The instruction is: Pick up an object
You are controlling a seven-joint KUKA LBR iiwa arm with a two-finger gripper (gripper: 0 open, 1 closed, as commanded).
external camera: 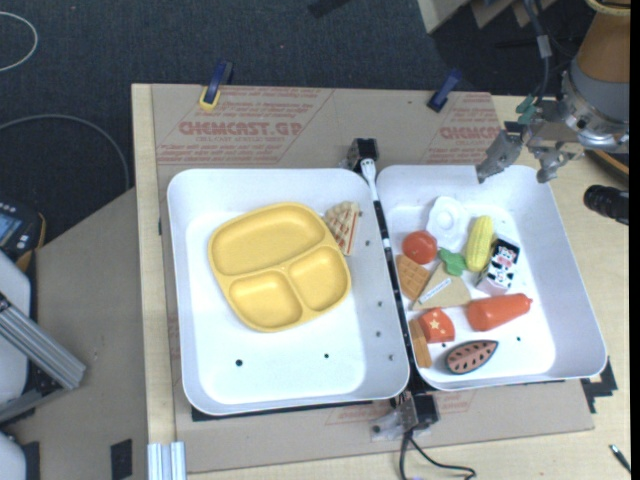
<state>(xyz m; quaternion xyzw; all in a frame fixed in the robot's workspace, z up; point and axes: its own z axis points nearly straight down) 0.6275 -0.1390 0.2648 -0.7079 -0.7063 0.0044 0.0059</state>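
Note:
My gripper (520, 166) hangs over the far edge of the right bin (570, 298), its two fingers spread apart with nothing between them. Below it in that bin lie several toy foods: a yellow corn cob (480, 242), a white piece (445, 214), a red tomato (419, 247), a black-and-white carton (501, 265), an orange carrot (497, 311), a strawberry (436, 324) and a brown oval piece (470, 356). The corn cob is the nearest of them to my fingers.
The left bin (200, 348) holds a yellow three-part plate (278, 264) and a waffle-like piece (343, 225) at its right rim. Blue clamps (212, 85) (443, 90) grip the cardboard at the back. A black divider bar (380, 238) runs between the bins.

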